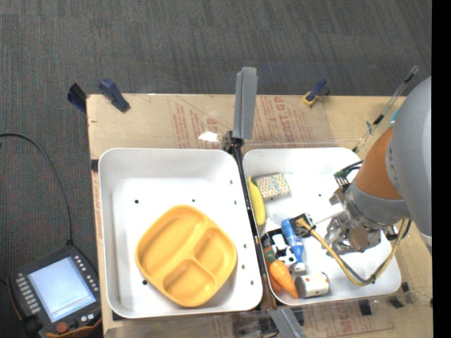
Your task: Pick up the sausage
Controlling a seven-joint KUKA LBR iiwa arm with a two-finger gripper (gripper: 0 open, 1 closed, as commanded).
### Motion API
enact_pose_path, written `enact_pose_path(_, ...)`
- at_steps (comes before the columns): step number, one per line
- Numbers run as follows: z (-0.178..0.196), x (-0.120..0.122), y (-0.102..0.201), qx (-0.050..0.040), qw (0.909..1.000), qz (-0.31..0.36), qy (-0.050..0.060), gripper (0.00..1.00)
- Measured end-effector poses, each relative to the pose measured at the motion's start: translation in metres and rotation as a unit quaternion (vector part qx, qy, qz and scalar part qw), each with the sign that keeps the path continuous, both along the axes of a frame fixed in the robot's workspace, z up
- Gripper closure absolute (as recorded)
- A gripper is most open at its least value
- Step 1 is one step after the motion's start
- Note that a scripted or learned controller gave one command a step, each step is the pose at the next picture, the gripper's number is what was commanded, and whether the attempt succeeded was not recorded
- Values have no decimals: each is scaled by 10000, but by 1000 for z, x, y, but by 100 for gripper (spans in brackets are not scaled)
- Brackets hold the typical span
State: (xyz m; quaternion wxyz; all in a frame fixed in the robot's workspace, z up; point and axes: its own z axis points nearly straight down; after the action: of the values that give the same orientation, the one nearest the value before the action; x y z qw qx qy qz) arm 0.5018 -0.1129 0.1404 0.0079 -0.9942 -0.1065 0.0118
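Gripper (350, 239) hovers low in the right bin (320, 157), jaw state beyond my telling; I judge locating the sausage comes next.

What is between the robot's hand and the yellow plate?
In the camera view, a blue bottle and a small black-and-white thing lie between the hand and the yellow plate, which sits in the other bin.

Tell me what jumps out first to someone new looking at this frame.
The yellow divided plate lying in the left bin grabs the eye first. Next is the grey arm with its orange band reaching into the right bin, gripper low beside a cluster of small items: an orange carrot, a blue bottle and a yellow banana.
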Motion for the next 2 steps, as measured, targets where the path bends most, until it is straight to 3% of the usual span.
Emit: enact_pose_path(2, 15, -1, -1, 25, 10000, 33, 55, 100)
